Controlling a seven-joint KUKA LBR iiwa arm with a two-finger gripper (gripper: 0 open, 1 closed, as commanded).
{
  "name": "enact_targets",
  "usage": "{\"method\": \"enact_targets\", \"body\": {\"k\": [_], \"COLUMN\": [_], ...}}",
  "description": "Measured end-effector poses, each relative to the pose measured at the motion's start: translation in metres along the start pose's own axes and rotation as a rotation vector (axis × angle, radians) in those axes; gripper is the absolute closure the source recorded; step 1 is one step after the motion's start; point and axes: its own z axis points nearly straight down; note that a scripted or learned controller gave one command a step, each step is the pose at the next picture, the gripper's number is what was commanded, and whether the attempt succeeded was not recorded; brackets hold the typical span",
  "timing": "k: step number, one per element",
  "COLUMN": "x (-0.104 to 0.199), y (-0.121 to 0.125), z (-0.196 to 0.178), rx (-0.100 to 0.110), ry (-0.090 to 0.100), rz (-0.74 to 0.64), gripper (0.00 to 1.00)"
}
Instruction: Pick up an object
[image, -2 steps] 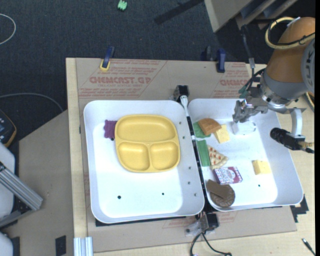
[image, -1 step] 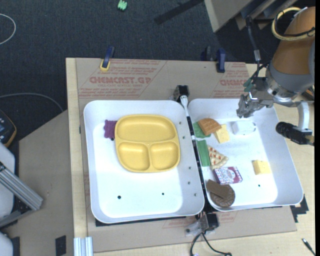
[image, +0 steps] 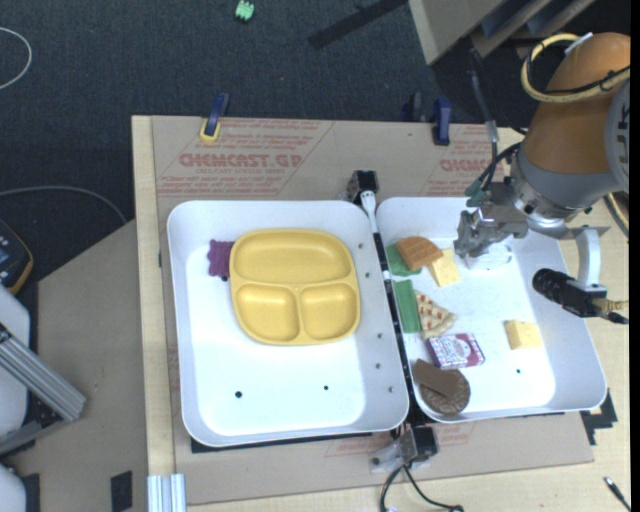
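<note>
Brown board-topped bench with two shallow white bins, left bin and right bin, side by side.

One fixed camera looks down at a slant from above the table, far enough to take in both bins. The end effector sits toward the frame's upper right.

Dark blue-grey carpeted floor surrounds a pale brown printed cardboard-topped bench; white cable at left.
</note>
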Motion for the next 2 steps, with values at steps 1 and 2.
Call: {"method": "enact_targets", "body": {"k": [1, 2], "x": [0.013, 0.011], "y": [-0.031, -0.029], "z": [0.019, 0.0], "rx": [0.001, -0.008], "ry": [0.0, -0.002], "rz": [0.002, 0.001], "gripper": [1.0, 1.0]}}
